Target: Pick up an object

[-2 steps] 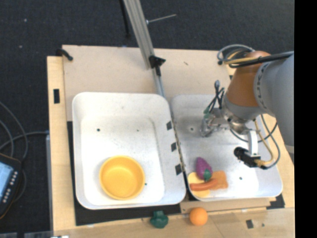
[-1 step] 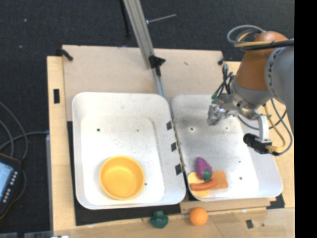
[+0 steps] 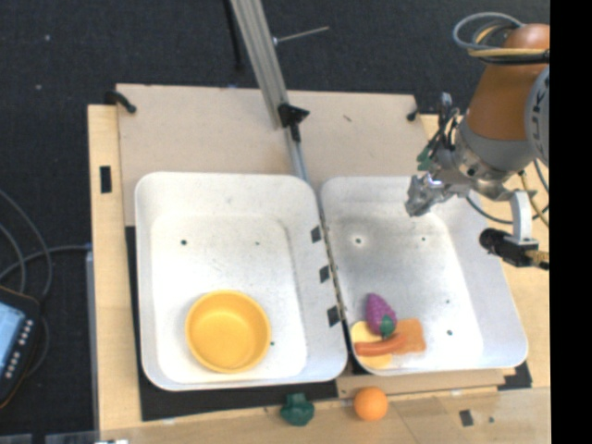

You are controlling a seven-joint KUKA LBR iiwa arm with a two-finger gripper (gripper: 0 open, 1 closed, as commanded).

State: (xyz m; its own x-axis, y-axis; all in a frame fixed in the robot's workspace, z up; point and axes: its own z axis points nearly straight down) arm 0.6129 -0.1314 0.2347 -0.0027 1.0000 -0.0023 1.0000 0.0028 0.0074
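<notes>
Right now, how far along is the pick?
Nothing looks picked yet. The end effector sits over the right bin's far end, apart from the purple and orange toys at its near-left corner. The yellow bowl rests in the left bin. Approach, grasp and lift remain.

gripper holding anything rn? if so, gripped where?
Nothing is held. The gripper hangs over the right bin's far edge, well away from the purple and orange toys at its near corner.
</notes>
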